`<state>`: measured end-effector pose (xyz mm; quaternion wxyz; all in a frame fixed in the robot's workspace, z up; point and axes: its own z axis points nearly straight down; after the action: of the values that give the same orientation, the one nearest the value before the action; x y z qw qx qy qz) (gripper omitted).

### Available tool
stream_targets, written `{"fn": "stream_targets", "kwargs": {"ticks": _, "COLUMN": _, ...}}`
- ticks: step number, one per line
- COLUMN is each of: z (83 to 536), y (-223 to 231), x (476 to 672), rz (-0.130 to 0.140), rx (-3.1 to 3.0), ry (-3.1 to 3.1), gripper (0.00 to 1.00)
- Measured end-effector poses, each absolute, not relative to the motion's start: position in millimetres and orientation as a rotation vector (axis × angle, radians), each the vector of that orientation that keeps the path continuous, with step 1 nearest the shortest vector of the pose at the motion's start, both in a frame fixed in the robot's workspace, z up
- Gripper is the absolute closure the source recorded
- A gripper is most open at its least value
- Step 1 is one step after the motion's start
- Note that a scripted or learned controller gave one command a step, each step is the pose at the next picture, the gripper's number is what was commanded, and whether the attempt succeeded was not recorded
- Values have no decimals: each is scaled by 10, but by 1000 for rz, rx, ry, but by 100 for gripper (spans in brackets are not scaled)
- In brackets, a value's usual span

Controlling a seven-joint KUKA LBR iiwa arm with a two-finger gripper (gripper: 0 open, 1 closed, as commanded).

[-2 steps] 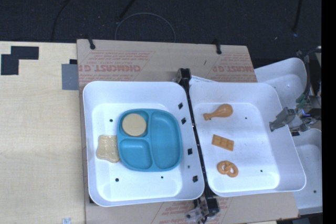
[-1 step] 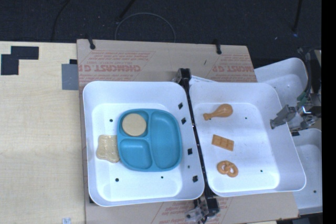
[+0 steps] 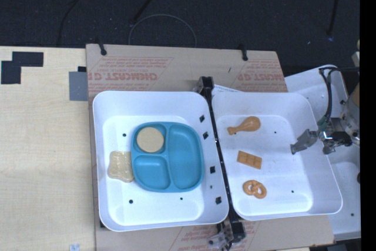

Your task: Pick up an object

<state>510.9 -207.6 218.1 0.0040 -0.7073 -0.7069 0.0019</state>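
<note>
While jaws (image 3: 302,143) hang at right bin's (image 3: 329,197) edge | width unclear | cracker (image 3: 249,159) lies well left

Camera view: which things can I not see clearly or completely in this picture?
- Gripper: small and dark at the right bin's edge; too small to tell its finger state.
- Arm: cut off by the picture's right side.
- Pale toy in the left bin: its right edge seems to go behind the blue tray's rim; too blurred to identify.
</note>
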Motion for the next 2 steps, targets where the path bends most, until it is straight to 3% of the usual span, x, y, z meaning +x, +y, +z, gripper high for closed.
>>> {"fn": "stream_targets", "kwargs": {"ticks": 2, "z": 998, "y": -1983, "x": 5053, "rz": 6, "rx": -2216, "ry": -2215, "gripper": 0}}
